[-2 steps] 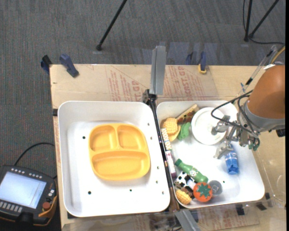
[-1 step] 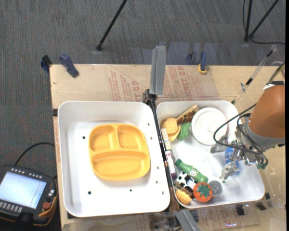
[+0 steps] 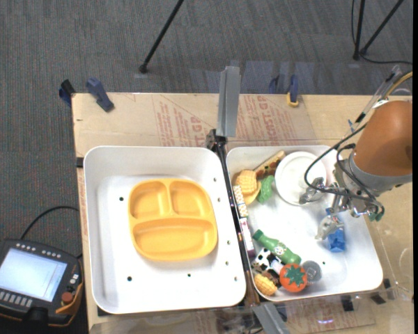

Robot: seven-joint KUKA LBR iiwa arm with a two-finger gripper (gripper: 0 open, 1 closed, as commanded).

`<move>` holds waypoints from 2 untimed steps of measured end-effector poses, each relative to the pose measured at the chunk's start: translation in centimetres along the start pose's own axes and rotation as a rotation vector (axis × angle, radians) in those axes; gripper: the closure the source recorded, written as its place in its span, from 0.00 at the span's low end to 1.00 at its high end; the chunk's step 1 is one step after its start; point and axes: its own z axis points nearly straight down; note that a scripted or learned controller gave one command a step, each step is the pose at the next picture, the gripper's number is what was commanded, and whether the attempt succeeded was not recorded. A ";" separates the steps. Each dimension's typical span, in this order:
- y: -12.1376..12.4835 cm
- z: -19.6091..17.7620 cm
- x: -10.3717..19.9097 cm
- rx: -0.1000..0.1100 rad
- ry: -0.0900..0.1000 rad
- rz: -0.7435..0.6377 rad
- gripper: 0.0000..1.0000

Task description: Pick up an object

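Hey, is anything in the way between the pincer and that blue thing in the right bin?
Nothing visible. The pincer hangs directly above the blue object, near the right bin's right wall; the white plate and green bottle lie off to the left.

1. I can't resolve the gripper (image 3: 332, 223): wrist and cables cover the fingers, so their state is unreadable.
2. Blue object (image 3: 336, 240) just below it: too small to identify, contact unclear.
3. Arm (image 3: 384, 148) is cut off at the right edge.
4. Toy pile (image 3: 279, 266) in the right bin (image 3: 362, 273) overlaps; individual pieces blur together.
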 end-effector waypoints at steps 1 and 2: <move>0.7 0.1 4.1 0.000 0.001 -0.203 0.00; 0.0 0.0 -0.2 -0.001 0.000 -0.257 0.00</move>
